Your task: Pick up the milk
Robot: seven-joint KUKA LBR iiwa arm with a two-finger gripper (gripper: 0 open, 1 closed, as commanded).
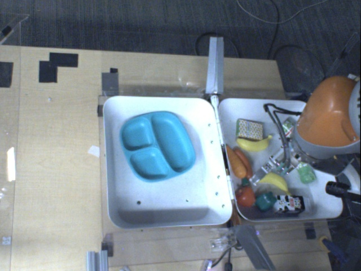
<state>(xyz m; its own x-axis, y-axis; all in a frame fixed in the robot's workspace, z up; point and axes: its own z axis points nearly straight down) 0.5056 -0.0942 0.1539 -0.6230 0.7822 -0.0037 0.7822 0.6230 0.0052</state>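
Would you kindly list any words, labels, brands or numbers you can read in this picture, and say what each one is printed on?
No text can be read here.
Small green-and-cream box in the right bin: patterned print, too blurred to read.
Black-and-white carton at that bin's front edge: markings too small to read.
Black squares on the bench: plain shapes, no characters.

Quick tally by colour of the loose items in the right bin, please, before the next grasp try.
Yellow: 2, banana and second banana
Orange: 1, carrot
Red: 1, tomato
Teal: 1, round item
Green: 2, patterned box and small green piece
Black-and-white: 1, carton
Total: 8; the arm may hide more.
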